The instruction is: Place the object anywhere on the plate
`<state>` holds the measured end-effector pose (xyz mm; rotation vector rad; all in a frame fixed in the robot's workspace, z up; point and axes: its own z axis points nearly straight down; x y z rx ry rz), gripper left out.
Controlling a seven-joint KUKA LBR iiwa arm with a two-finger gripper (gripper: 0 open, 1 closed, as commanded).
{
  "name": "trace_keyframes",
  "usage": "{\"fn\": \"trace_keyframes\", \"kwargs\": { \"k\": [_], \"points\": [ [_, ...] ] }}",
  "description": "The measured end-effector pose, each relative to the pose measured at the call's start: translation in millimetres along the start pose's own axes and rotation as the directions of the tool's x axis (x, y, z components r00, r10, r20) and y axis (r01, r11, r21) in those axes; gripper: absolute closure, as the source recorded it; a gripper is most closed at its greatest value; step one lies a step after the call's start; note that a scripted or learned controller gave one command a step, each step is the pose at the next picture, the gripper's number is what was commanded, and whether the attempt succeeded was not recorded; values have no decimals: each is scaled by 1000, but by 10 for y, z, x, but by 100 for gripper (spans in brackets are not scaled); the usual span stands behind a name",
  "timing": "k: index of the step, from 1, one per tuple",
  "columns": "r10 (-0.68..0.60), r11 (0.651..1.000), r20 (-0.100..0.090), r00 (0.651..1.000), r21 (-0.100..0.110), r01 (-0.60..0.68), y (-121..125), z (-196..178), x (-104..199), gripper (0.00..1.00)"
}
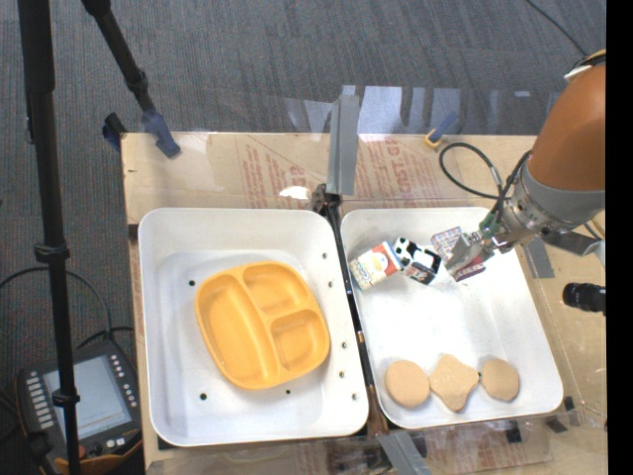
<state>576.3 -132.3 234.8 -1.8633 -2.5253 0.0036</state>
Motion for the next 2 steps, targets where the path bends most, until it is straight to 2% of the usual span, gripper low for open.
{"fn": "trace_keyframes", "kwargs": {
  "k": [1, 2],
  "points": [
    [-461, 887, 0, 887, -1, 461, -89, 405, 760, 100],
    [-568, 823, 0, 823, 0, 568, 157, 488, 1435, 100]
  ]
}}
